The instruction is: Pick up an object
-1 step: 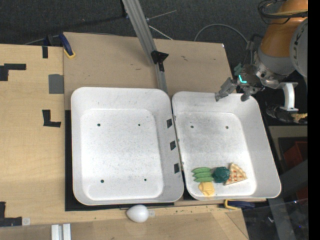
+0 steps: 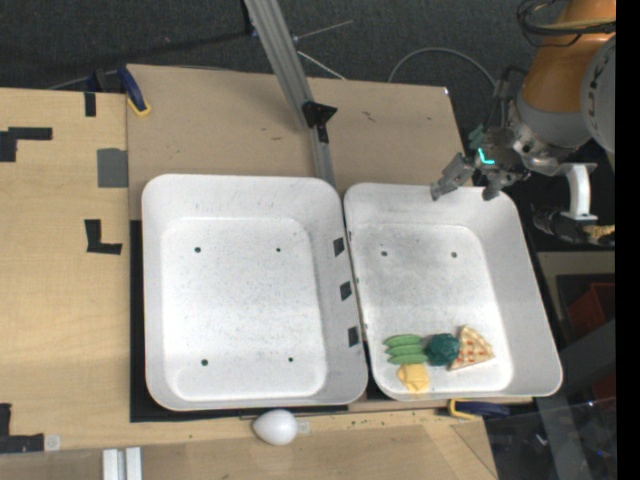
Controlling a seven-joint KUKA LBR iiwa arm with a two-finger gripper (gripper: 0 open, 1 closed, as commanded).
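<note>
In the near corner of the right bin (image 2: 500, 233) lie several small toy foods in a cluster: a green pea pod (image 2: 404, 346), a dark green broccoli piece (image 2: 440, 348), a pizza slice (image 2: 473, 349) and a yellow piece (image 2: 413, 376). My gripper (image 2: 466, 179) hangs over the far rim of the right bin, well away from the cluster. Its two dark fingers are spread apart with nothing between them.
The left bin (image 2: 240, 288) sits beside the right one. A white egg-shaped object (image 2: 275, 427) lies on the bench just in front of the left bin. A grey metal pole (image 2: 290, 68) slants down to the gap between the bins' far ends.
</note>
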